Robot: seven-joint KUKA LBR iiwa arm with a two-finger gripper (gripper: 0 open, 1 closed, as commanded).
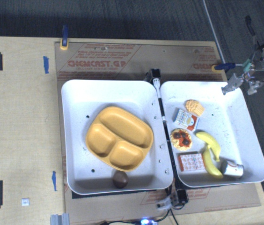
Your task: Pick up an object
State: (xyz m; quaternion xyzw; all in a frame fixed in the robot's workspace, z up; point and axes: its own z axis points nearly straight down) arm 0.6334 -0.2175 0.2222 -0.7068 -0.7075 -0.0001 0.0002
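Observation:
The right bin (244, 125) holds several small items: a round orange biscuit (194, 108), a white and red packet (187, 120), a small round pizza-like disc (182, 138), a yellow banana (210, 153), a red and white card (191, 162) and a silver can (232, 169) lying on its side. My gripper (229, 86) hangs over the far right corner of that bin, well away from all of the items and with nothing visibly in it.
In the left bin (73, 125) lies a yellow three-compartment tray (118, 137), with a brown ball (120, 178) by the near wall. A black divider (162, 121) runs between the bins. A thin cable (211, 22) slants down toward the gripper.

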